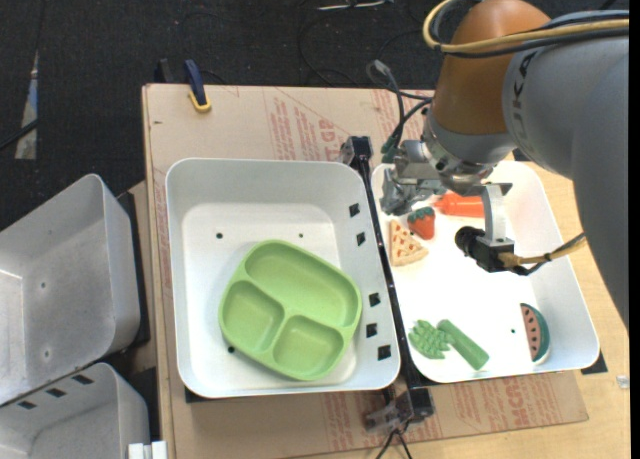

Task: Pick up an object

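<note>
My gripper (404,199) hangs over the far left corner of the right bin (572,292), under the grey arm with its orange band. Just below it lie a small red toy (424,224) and a pizza slice toy (403,244). An orange carrot toy (462,205) lies beside the gripper, partly hidden by the wrist. I see nothing held between the fingers. A green leafy toy (447,340) and a watermelon slice toy (537,331) rest near the front of the same bin.
The left bin (182,179) holds a green divided plate (290,309). The wall between the two bins runs just left of the gripper. Grey tubs (60,277) stand off the bench at the left.
</note>
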